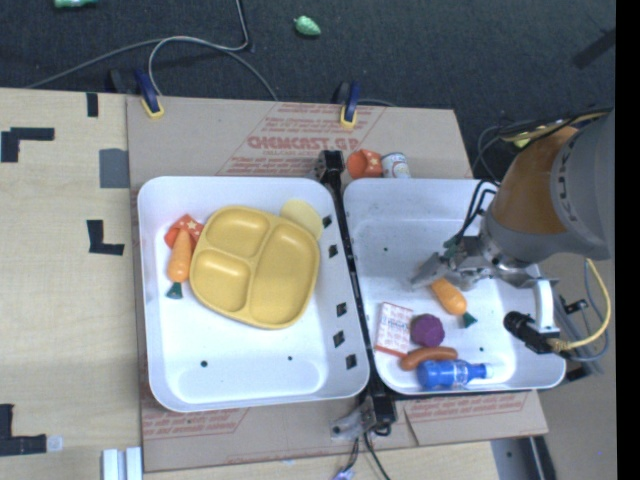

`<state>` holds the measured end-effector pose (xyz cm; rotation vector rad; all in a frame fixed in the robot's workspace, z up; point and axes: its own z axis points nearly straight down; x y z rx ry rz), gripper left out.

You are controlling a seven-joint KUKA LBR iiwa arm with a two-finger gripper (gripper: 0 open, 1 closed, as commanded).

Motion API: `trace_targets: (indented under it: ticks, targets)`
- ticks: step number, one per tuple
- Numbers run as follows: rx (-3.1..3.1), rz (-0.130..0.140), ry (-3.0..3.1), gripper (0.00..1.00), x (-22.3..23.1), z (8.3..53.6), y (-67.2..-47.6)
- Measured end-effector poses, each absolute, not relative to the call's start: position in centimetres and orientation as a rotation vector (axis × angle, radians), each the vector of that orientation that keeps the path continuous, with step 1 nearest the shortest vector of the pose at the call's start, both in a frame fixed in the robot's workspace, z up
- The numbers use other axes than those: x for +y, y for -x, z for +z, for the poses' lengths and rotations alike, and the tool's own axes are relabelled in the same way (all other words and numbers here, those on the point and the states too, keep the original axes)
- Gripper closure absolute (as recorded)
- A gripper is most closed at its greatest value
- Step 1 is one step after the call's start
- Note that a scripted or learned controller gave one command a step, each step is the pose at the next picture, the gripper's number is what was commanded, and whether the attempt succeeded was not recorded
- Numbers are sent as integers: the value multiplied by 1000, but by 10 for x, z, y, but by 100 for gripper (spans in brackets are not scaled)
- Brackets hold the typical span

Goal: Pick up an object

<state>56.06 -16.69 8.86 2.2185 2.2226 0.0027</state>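
Orange carrot (449, 295) just below-right of the hand (447, 266) (finger state unclear), right bin (400, 203).

A single camera is fixed above the bench and looks down at a slant, far enough back to take in both shallow white plastic bins (160, 348) side by side, the brown cardboard sheet (290, 143) under them and a strip of dark carpet floor (420, 28) along the top of the frame. The grey arm with its orange band (535, 183) enters from the right edge, over the right-hand bin.
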Motion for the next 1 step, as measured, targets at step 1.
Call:
trace_targets:
  ticks: [1]
  targets:
    - [2220, 0, -2218, 100, -168, 98, -560]
